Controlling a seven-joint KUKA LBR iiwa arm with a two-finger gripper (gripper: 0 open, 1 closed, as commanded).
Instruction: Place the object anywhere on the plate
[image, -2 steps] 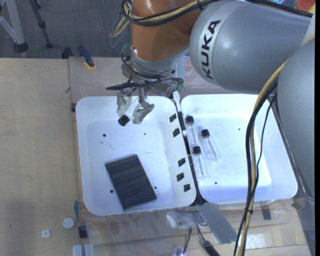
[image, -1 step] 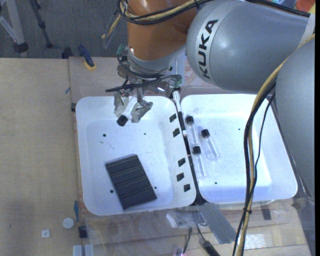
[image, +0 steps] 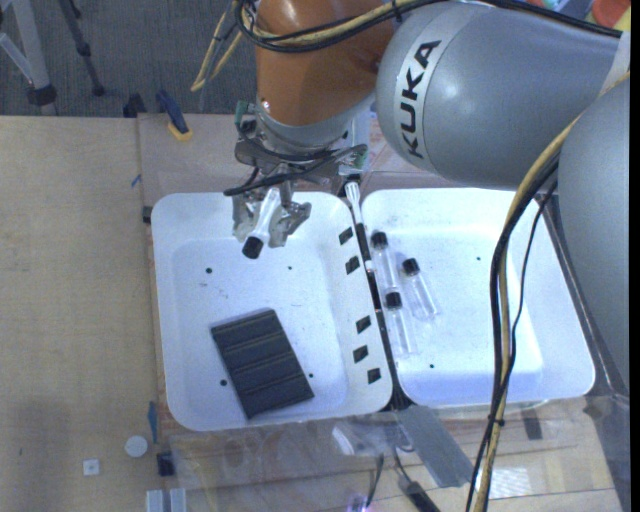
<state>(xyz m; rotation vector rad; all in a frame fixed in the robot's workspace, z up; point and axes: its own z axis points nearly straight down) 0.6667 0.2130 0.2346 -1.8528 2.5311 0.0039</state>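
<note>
1. Your end effector (image: 268, 222) hangs over the upper part of the left bin (image: 185, 400), fingers clamped on a small clear vial with a black cap (image: 260, 232), cap end pointing down-left.
2. The plate (image: 262, 362) is the dark ribbed slab lying flat in the lower half of the same bin, well apart from the vial.
3. Three similar vials (image: 412, 285) lie loose in the right bin (image: 560, 370), near the divider.
4. Handling guess: the vial looks light, stiff, smooth and round, so it is likely slippery and prone to rolling. It may be fragile if glass.
5. The hold looks mid-body, across the tube, which suits it.
6. Release low over the plate; the ribs may stop a roll.
</note>
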